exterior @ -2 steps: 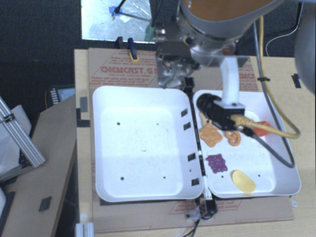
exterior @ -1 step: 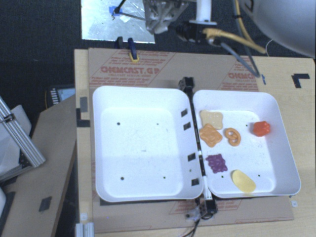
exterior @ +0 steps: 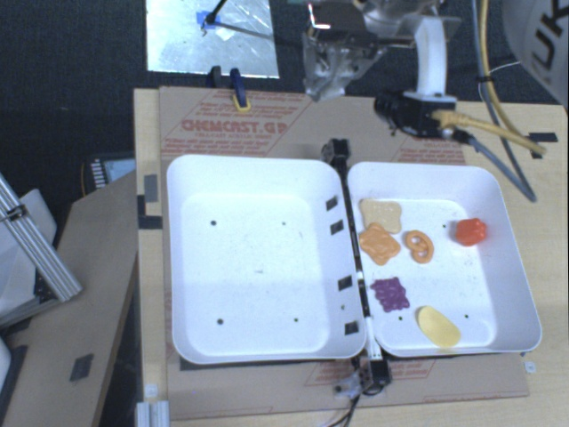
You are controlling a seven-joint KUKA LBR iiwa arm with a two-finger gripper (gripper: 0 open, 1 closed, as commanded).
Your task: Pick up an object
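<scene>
My gripper (exterior: 325,76) hangs high above the far edge of the bench, over the gap between the two bins, with nothing seen in it. In the right bin (exterior: 498,194) lie several small toy foods: a pale toast slice (exterior: 382,213), an orange waffle piece (exterior: 380,243), a pretzel (exterior: 419,245), a red tomato-like piece (exterior: 471,230), a purple grape cluster (exterior: 389,294) and a yellow lemon-shaped piece (exterior: 437,326). All sit well below and in front of the gripper.
The left bin (exterior: 191,181) stands beside the right one, joined along a black clipped divider (exterior: 348,238). A foil sheet (exterior: 212,23) lies behind the bench. Yellow and grey cables (exterior: 498,130) run past the right bin's far corner.
</scene>
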